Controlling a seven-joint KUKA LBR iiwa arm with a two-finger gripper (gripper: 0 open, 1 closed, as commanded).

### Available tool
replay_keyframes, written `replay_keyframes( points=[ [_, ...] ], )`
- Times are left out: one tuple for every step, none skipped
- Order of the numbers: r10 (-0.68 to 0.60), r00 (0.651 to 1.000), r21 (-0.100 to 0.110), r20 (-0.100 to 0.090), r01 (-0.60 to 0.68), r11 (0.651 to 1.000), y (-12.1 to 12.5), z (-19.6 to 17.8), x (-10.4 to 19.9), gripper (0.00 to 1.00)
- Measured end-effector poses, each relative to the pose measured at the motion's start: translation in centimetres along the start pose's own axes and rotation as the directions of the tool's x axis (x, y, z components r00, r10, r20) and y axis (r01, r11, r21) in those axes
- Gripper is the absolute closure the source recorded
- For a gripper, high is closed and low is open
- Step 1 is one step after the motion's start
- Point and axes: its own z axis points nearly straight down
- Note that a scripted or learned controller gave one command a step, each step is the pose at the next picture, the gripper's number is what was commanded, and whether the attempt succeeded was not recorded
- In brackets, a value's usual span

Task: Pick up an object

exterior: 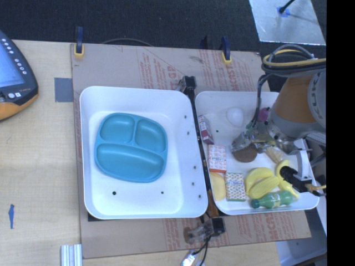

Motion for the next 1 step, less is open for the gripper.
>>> replay_keyframes(
  points=[
    [-0.011,1.0,-0.013,-0.005,0.011,1.0,1.99,-9.63,12.92,1.0]
  ],
)
